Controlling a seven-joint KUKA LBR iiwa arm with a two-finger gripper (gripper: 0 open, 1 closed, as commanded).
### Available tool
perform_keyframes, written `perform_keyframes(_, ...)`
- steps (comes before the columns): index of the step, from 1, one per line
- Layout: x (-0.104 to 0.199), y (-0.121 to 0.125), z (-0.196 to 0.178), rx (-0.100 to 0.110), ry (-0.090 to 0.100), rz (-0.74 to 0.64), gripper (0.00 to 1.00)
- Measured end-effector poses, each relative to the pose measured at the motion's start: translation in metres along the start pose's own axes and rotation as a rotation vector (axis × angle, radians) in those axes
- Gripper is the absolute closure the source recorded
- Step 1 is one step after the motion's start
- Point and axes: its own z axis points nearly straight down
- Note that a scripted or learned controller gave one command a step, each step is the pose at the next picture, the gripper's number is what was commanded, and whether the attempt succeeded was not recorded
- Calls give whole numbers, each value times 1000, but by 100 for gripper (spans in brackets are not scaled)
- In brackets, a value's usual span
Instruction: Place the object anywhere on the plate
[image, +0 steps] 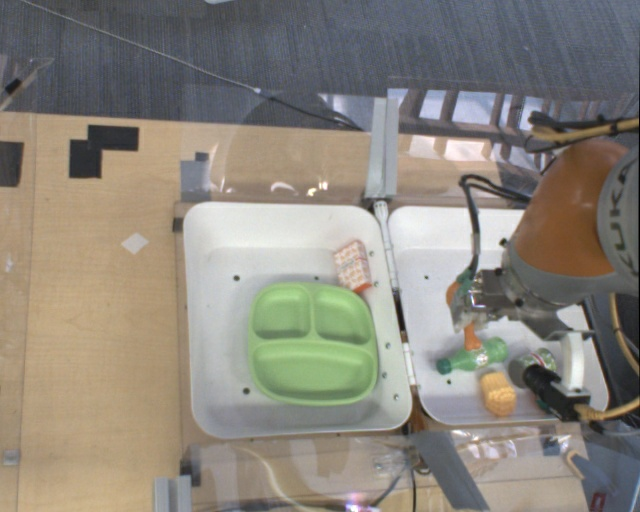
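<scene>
**Entry: right bin, gripper low over three loose items; plate waiting in left bin**

Gripper (468, 318): seen from above at the end of the grey arm (580, 215) with its orange band; the wrist body hides most of the tool, so whether it stands open or closed cannot be told; nothing is visibly held.

Nearest item: green bottle (472, 356), lying on its side just below the gripper toward the near edge of the bin; long axis roughly left to right across the view, slightly tilted, darker cap end to the view's left; whether the gripper touches it cannot be told. Judged the likeliest object of the task, being closest; a grasp would want to close across that axis, not along it.

Next item: yellow corn-like piece (498, 391), just beside the bottle's right end, nearer the bin's front wall; long axis roughly near to far.

Further item: small orange piece (455, 291), partly hidden at the gripper's left side; shape unclear.

Destination: green plate (313, 344), three compartments, resting in the left bin (215, 300); well to the view's left of the gripper, across the divide between bins; nothing lies on it; task judged not yet done.

Other: red-and-white packet (352, 266) in the left bin, touching or just beside the plate's far right corner.

Count: bins, two, the right bin (430, 250) included; plate, one; bottle, one; corn piece, one; orange piece, one; packet, one; arm, one.
</scene>
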Motion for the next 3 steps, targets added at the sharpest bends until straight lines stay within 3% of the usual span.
perform_keyframes(1, 67, 10, 31, 4, 1, -1, 100)
perform_keyframes(2, 163, -1, 23, 4, 2, -1, 100)
perform_keyframes(3, 163, -1, 23, 3, 1, -1, 0)
